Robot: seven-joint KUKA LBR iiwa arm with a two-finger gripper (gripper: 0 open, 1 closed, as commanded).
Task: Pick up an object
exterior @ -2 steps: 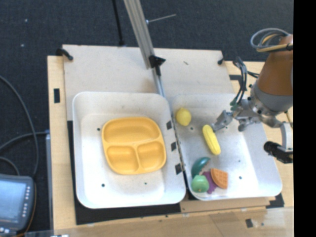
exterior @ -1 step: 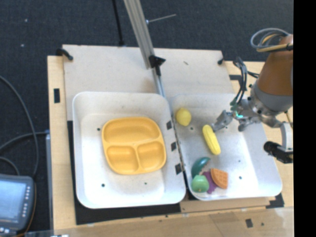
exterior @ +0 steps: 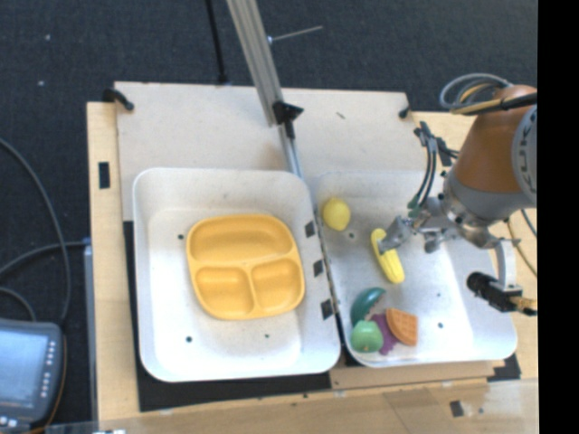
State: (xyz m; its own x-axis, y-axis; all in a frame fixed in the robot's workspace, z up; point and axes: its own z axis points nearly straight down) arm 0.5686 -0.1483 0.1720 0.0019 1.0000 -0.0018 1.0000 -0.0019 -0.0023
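Claw is sitting low in the right bin, right at the top end of the corn; can't tell if it's apart or clamped. Lemon is lying near the bin's left wall. Green, purple and orange toys are bunching at the front. Yellow tray is resting in the left bin.

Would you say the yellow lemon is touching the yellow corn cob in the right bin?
Apart. The camera view shows bare white bin floor between the lemon and the corn cob, which lies lower and to the right, near the gripper.
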